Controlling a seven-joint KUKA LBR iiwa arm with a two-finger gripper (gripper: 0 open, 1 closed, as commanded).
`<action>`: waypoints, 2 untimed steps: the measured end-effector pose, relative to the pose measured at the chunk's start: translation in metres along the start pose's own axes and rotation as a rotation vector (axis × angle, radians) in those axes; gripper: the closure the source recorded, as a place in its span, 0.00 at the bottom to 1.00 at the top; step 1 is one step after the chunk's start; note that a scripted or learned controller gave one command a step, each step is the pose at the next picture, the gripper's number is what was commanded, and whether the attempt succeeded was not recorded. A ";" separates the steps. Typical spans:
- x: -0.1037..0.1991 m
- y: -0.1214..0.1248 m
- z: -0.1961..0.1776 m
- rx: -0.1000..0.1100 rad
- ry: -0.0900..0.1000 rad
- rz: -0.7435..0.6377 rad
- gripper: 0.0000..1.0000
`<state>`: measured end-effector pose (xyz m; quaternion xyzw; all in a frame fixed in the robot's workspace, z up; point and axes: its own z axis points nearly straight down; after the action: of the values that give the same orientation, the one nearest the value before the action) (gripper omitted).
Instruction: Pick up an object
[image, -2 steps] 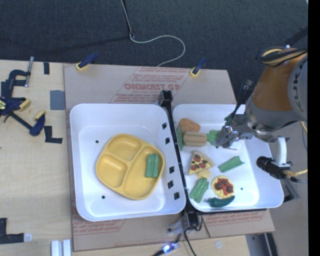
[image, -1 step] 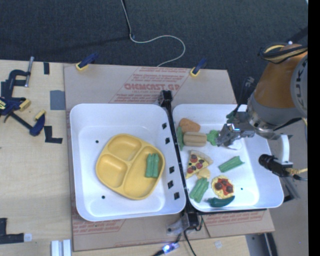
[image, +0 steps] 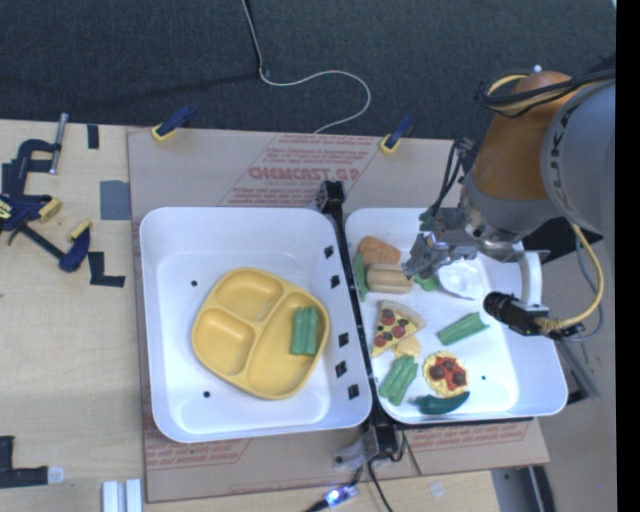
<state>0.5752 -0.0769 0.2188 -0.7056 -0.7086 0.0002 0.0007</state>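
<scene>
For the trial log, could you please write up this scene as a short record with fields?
left bin: yellow plate with a green piece in its right section
right bin: toy food, including a pizza slice and a hot dog
arm: reaches in from the right
claw: low over the right bin, beside the hot dog

Both white bins look like smooth, slightly glossy plastic. The yellow tray in the left bin is smooth matt plastic. Under the bins lies matt brown cardboard, on a pale wood bench. The arm has a satin grey and orange shell.
</scene>
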 end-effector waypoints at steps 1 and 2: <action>0.048 0.031 -0.013 -0.002 0.001 -0.003 1.00; 0.071 0.053 0.001 0.000 -0.002 0.001 1.00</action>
<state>0.6275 -0.0057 0.2178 -0.7058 -0.7084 0.0007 0.0001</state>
